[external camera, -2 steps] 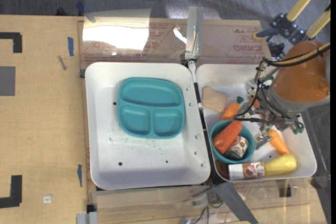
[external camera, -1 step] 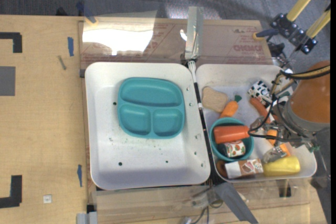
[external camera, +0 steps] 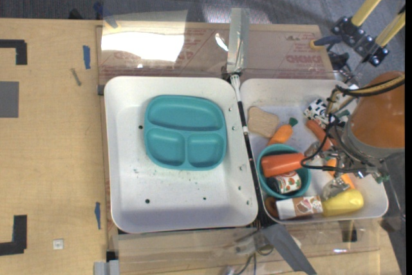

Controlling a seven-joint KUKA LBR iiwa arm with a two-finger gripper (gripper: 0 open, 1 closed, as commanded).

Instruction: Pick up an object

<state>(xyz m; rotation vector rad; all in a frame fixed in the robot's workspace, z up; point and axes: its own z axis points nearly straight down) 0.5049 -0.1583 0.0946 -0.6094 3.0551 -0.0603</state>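
Observation:
The right bin [external camera: 380, 209] holds a heap of toy items. A teal bowl [external camera: 265, 161] carries a red-orange sausage [external camera: 282, 164], with a small printed can [external camera: 288, 184] against its front. A carrot [external camera: 280, 134], a tan bread slice [external camera: 262, 120], a black-and-white spotted toy [external camera: 315, 110], a labelled bottle [external camera: 300, 206] and a yellow lemon-like piece [external camera: 343, 203] lie around it. My gripper [external camera: 336, 182] is low in this bin's right part, just above the yellow piece and right of the bowl. The wrist and cables hide what is under it.
The left bin [external camera: 122, 196] holds a teal divided plate [external camera: 185, 132]. The arm's orange band [external camera: 380, 119] overhangs the right bin's right side. A clear divider [external camera: 235, 48] stands behind the bins. Bare wooden bench [external camera: 45, 138] lies to the left.

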